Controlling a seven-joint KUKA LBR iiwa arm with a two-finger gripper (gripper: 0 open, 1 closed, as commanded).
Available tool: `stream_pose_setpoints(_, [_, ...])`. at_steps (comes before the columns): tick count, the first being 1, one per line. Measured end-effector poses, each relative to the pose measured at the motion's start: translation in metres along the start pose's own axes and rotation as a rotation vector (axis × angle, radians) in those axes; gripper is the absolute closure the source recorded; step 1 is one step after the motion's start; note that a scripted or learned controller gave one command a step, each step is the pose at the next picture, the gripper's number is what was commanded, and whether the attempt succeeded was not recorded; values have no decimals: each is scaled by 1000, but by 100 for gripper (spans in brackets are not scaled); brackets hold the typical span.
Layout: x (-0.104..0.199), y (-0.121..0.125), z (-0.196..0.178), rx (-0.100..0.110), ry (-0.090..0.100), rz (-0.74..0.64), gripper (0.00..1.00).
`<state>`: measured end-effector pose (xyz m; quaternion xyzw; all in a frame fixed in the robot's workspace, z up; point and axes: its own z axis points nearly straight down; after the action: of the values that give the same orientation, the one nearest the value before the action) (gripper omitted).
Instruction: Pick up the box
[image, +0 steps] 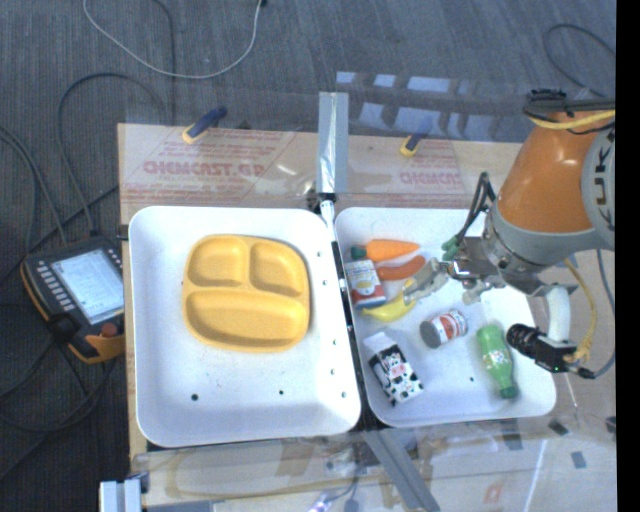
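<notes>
In the right bin (540, 400), the pincer (432, 280) is hovering partly open and gripping nothing above the banana (390, 308), while the cow-patterned box (396, 373) is lying untouched at its seven o'clock, so picking is still pending.

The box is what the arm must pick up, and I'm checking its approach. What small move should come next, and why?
Probably shift the gripper toward the camera view's lower left, until it is above the box. It now hangs over the banana and carrot, while the black-and-white box lies apart near the front wall of the right bin, left of the can and green bottle.
</notes>
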<state>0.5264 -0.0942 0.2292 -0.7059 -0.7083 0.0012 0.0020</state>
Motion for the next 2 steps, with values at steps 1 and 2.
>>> stream_pose_setpoints(1, [-60, -7, 81, 0, 0, 72, 0])
stream_pose_setpoints(2, [-81, -3, 133, -31, 9, -43, 0])
